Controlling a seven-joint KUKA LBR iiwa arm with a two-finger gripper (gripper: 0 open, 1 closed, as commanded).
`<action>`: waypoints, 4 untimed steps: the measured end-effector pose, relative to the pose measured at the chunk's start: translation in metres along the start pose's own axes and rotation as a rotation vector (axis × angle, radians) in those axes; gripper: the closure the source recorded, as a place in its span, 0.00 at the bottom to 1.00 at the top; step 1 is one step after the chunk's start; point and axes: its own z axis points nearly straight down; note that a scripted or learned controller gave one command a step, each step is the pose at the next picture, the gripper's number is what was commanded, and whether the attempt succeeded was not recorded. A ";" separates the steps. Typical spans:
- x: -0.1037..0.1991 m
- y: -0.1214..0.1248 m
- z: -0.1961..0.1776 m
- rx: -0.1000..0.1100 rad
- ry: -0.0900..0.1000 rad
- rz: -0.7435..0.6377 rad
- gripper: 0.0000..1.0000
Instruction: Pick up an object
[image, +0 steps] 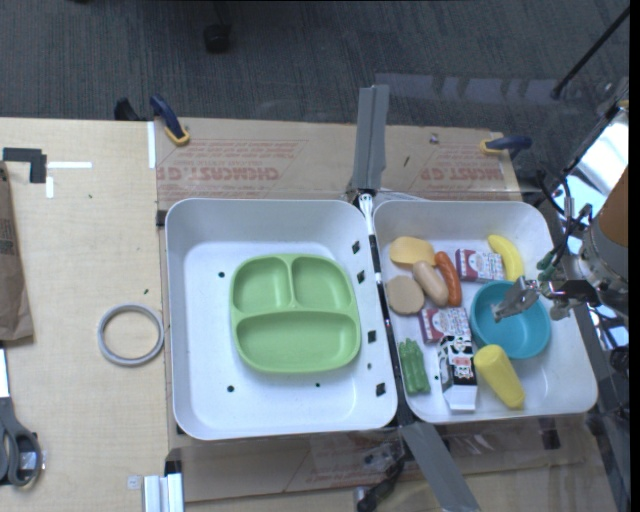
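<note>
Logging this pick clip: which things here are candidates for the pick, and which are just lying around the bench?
Part of the job, right bin:
tool
blue bowl
banana
hot dog
milk carton
green bean pod

Lying about:
green divided plate in the left bin
tape ring
scissors
blue-handled clamps

The left bin (190, 330) is white and carries a light green plate (295, 313). In the white right bin (570, 395) lie a blue bowl (520, 335), a yellow banana (507, 256), an orange-red sausage (450, 277) and a carton (459, 372) with black and white cow patches.
</note>
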 end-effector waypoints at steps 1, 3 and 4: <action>0.017 0.060 0.129 0.001 0.001 0.203 0.00; 0.050 0.129 0.129 0.007 -0.001 0.034 1.00; 0.011 0.130 0.088 -0.001 -0.001 -0.058 1.00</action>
